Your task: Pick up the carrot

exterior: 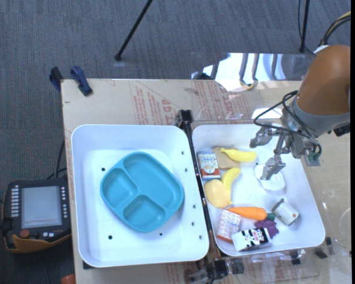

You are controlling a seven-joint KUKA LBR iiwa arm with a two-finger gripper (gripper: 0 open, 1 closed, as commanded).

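Note:
The orange carrot (247,213) lies flat in the right bin (315,212), toward its front, with its green end pointing right. My gripper (267,154) hangs over the back of that bin, behind the carrot and apart from it. Its two fingers stand spread, one finger (274,167) over a white round piece (273,183), and nothing is between them.
Around the carrot lie a yellow lemon-like piece (216,193), a banana (239,155), a small carton (208,164), a pink-white packet (228,224), a black-white carton (251,238), a purple piece (272,228) and a can (286,213). The left bin (86,158) holds a blue divided plate (142,191).

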